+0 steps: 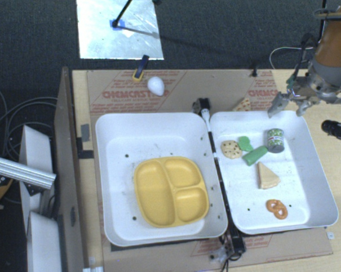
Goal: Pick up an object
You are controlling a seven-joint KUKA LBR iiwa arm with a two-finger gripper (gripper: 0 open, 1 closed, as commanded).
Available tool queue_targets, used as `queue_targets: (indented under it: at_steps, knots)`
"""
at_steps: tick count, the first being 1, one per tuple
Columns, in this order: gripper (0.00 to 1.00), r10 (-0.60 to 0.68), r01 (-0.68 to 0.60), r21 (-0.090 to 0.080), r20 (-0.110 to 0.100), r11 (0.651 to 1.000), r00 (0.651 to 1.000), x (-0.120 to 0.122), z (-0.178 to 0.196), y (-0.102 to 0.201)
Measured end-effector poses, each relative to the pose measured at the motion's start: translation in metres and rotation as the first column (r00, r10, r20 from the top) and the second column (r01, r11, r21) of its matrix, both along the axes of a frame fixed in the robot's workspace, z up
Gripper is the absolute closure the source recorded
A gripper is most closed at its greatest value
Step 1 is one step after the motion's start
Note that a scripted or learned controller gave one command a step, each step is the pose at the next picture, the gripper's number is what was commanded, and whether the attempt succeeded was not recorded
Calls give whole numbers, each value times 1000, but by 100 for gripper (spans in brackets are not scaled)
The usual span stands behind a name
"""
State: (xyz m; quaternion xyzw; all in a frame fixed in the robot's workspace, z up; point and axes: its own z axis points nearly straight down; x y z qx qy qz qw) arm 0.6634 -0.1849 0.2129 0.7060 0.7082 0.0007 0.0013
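In the left bin (112, 163) lies a yellow divided tray (172, 191). The right bin (316, 171) holds a cookie (231, 149), green piece (254, 155), small can (275, 140), cheese wedge (267, 176) and pretzel (277, 208). The green piece's long axis runs toward the bin's far-right corner, where the gripper (288, 103) hangs above the rim, fingers spread, holding nothing.

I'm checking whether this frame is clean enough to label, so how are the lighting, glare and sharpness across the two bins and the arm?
In the camera view, lighting is even and soft; the right bin and left bin look bright white without losing their edges; the foil sheet above the bench shows dull glare; small items such as the pretzel are soft; the gripper at the right is blurry.
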Motion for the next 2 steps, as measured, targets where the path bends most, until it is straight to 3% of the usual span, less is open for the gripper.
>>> queue_targets:
  at_steps: [1, 2]
  knots:
    - [0, -3, 3, 0, -5, 1000, 1000, -26, -44, -12]
    - [0, 1, -1, 1, -7, 1000, 1000, -16, -120, -16]
